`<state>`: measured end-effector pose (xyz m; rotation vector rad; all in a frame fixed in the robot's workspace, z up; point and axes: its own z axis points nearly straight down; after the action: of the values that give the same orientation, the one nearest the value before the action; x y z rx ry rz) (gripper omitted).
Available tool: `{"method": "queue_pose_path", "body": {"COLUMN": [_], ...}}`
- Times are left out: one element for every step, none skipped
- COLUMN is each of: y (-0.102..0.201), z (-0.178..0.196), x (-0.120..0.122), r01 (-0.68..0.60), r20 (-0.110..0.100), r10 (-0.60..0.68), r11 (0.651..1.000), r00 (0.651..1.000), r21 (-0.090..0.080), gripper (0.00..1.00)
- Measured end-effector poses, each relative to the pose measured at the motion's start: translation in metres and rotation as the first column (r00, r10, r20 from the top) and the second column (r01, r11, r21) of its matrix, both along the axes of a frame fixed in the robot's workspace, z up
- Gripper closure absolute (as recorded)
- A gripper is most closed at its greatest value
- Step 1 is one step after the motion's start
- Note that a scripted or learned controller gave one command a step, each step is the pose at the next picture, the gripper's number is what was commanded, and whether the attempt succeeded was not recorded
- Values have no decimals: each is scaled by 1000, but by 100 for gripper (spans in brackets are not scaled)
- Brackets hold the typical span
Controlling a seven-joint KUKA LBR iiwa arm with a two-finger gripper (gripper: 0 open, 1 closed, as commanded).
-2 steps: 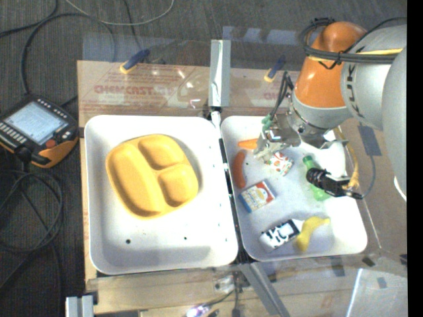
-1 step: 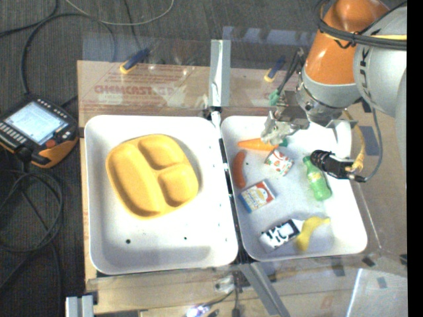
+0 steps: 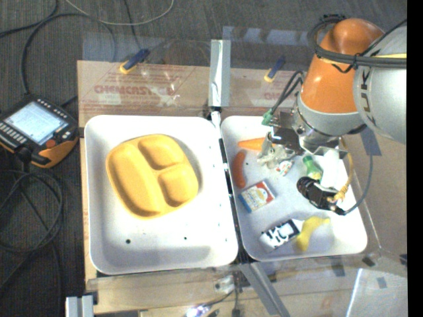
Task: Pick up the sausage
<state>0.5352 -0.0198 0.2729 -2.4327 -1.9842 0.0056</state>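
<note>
The sausage is a reddish-orange stick lying lengthwise along the left wall of the right bin. My gripper hangs low over the upper middle of that bin, a short way right of the sausage and apart from it. Nothing shows between the gripper and the sausage. An orange wedge-shaped piece lies just above the sausage, partly tucked under the gripper.
The right bin also holds a small printed carton, a black-and-white packet, a yellow banana-like piece, and a green item beside a white one. A yellow divided tray fills the left bin.
</note>
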Motion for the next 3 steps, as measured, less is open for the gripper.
{"method": "queue_pose_path", "body": {"y": [1,1,2], "z": [8,15,23], "x": [0,0,0], "r01": [-2,-4,-5], "r20": [-5,-9,-13], "r10": [2,4,5], "r11": [1000,1000,1000], "r00": [1000,1000,1000], "r21": [-1,-2,-3], "gripper": [100,100,100]}}
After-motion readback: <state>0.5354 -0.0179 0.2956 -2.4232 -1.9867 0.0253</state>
